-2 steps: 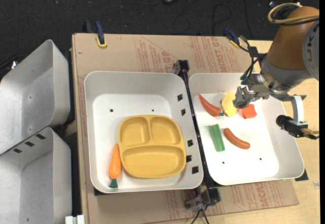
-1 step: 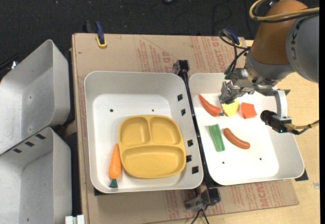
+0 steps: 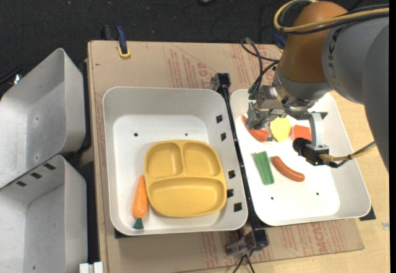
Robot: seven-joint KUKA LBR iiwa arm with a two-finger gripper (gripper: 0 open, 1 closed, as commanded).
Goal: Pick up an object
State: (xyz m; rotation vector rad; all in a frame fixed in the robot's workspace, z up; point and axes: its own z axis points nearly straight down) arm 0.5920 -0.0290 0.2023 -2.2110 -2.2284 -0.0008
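Yellow tray (image 3: 185,179) and carrot (image 3: 140,197) in left bin (image 3: 117,142).

text: red print on bench board (image 3: 185,64) | unreadable (too faint)

From my feed, the wrist hides the gripper (image 3: 272,118). It also covers the right bin's (image 3: 322,200) far end beyond the yellow piece (image 3: 280,130).

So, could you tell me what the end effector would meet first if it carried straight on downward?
Probably the yellow toy, directly beneath the end effector in the right bin; the red piece lies alongside. Depth is unclear.
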